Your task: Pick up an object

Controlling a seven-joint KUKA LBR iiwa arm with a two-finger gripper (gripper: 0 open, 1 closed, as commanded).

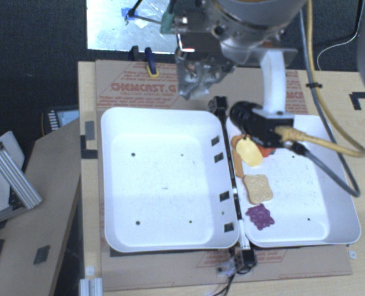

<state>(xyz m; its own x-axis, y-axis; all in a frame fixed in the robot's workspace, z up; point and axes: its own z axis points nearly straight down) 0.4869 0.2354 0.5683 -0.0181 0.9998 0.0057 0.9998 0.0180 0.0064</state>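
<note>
The right bin (pixel 330 227) holds several small items near its left wall. A yellow piece (pixel 249 152) lies on top of an orange-red one (pixel 266 151). In front of these sit a tan slice of toast (pixel 258 189) and a purple bunch of grapes (pixel 260 216). My gripper (pixel 195 82) hangs high over the back edge of the left bin (pixel 164 184), above the cardboard sheet, left of and well behind the items. Nothing shows in it.
A black fitting with a yellow cable (pixel 259 123) lies over the back left corner of the right bin. Black clips run along the divider (pixel 229 165) between the bins. A blue and yellow clamp (pixel 150 63) sits on the cardboard at the back.
</note>
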